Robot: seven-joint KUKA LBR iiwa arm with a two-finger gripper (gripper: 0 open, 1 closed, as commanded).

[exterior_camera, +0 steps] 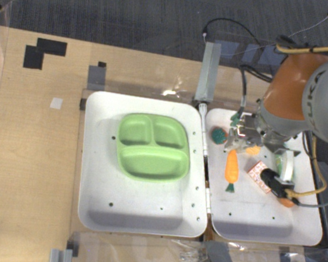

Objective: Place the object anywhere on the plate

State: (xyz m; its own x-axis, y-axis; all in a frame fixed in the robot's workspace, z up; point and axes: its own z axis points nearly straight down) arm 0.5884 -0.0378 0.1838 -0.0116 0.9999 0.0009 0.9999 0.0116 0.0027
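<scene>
A green divided plate [152, 147] lies in the middle of the left bin [93, 196]. In the right bin [294, 229] an orange toy carrot [231, 167] with a green tip lies near the left wall. My gripper [240, 141] hangs over the back of the right bin, just above the carrot's upper end. A teal ball [218, 135] sits just to its left. A small yellow-orange piece [253, 149] shows right beside the gripper; whether it is held cannot be made out.
A pink patterned block [256, 172] lies right of the carrot. A white and green item [286, 165] and a small orange piece [287, 202] sit toward the right wall. A raised divider [204, 162] separates the two bins.
</scene>
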